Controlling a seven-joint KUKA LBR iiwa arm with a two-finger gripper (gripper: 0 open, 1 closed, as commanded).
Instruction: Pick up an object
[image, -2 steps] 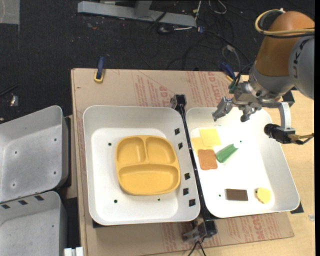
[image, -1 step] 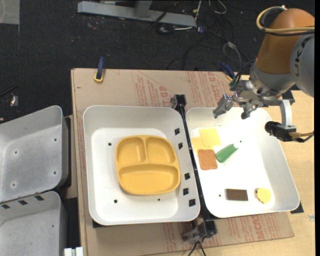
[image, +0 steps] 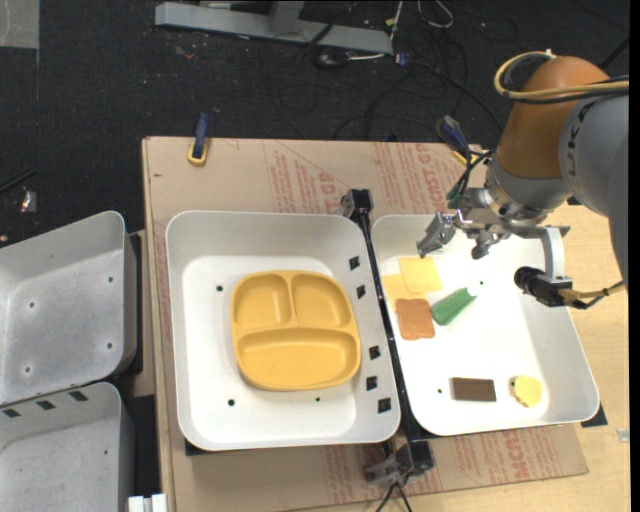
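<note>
A: Nearest the camera, by the right bin's (image: 570, 345) front edge, lie a brown block (image: 473, 389) and, just to its right toward the front right corner, a yellow piece (image: 527, 390).

B: And further back in that bin?

A: By its left wall sits an orange slab (image: 415, 318), with a green piece (image: 452, 305) touching or nearly touching its right side, tilted. Behind them, near the back left corner, is a pale yellow square (image: 420, 274).

B: Where is the hand?

A: The hand (image: 462, 236) hangs over the back edge of the right bin, just behind the yellow square and apart from it. Its two fingers (image: 436, 236) are spread apart, and nothing sits between them.

B: So none of the objects is lifted?

A: All five lie on the bin floor. The arm (image: 560, 130) comes in from the right edge of the worktop (image: 300, 170), its orange band above the wrist.

B: What is in the left bin (image: 190, 300)?

A: A yellow plate (image: 296, 330) with three compartments, lying about the middle of that bin.

B: Anything else on the worktop?

A: A blue and yellow clamp (image: 199, 140) at the back left corner, and black clips (image: 360, 203) where the two bins meet at the back edge.
</note>
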